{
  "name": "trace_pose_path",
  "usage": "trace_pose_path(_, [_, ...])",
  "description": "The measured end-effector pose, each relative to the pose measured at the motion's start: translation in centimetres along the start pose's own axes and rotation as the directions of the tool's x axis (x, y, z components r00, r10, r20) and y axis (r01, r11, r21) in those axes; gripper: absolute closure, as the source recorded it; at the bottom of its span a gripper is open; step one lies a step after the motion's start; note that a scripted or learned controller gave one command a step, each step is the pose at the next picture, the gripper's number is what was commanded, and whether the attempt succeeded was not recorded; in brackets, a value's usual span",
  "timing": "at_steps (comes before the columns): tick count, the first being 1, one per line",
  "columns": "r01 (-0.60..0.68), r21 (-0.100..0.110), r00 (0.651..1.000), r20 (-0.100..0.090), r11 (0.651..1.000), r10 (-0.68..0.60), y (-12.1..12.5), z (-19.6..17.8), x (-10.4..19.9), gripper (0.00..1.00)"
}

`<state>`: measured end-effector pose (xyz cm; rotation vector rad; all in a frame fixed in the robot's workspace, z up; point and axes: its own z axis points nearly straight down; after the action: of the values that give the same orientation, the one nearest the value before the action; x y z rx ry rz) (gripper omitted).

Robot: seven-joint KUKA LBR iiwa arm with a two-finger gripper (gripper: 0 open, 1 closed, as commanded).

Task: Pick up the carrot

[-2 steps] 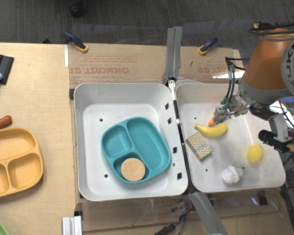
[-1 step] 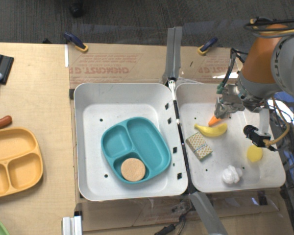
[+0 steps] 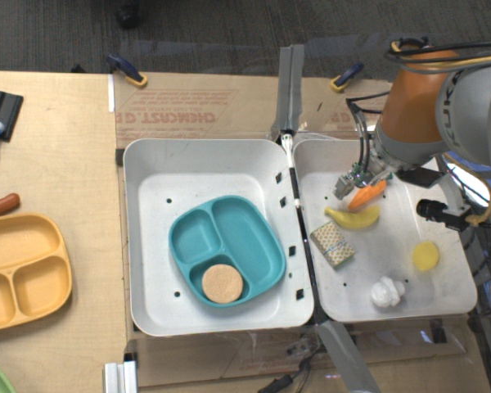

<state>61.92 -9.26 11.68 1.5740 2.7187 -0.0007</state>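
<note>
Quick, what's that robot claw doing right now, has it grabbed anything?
Gripper: down in the right bin, right at the carrot; whether it is gripping it cannot be told.

Even bright overhead light, soft shadows, mild glare on white bins [image 3: 147, 301]; focus sharp.

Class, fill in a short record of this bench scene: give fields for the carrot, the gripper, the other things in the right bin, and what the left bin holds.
carrot: orange carrot in right bin, upper part, just above the banana
gripper: gripper at the carrot's left end; grasp unclear
right bin, others: banana, patterned block, yellow ball, white object
left bin: left bin holds teal divided plate
plate contents: round tan cookie in its near compartment
</note>
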Motion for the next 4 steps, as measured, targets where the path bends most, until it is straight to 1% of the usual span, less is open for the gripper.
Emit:
trace_pose_path(1, [-0.334,0.001,0.943,0.0,0.943,0.334,-3.5,-0.4,-2.2,1.0])
trace_pose_path(2, [-0.333,0.001,0.943,0.0,0.943,0.333,-3.5,-0.4,-2.2,0.0])
trace_pose_path(3, [-0.37,0.0,0.929,0.001,0.929,0.37,-2.9,2.5,-5.5,0.0])
trace_pose_path(4, [-0.369,0.004,0.929,0.0,0.929,0.369,-2.9,1.6,-5.5,1.0])
